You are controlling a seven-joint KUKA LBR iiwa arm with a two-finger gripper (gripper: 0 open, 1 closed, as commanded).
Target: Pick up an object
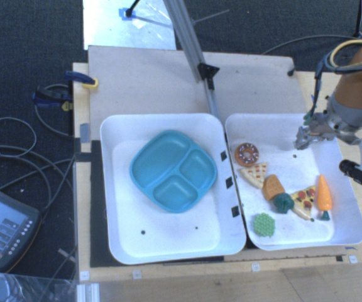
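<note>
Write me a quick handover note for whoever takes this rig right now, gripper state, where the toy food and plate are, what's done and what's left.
Gripper: above the right bin's far edge, nothing seen between its fingers; open or shut cannot be told.
Right bin: donut, pizza slice, orange-brown piece, dark green piece, second pizza slice, carrot, light green round piece.
Left bin: blue divided plate.
Done: nothing picked up.
Left: lower onto one item, grasp and lift it.

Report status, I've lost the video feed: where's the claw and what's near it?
Claw over right bin's far edge. Toy food clustered in that bin, donut nearest, untouched. Nothing blocking the way.
</note>
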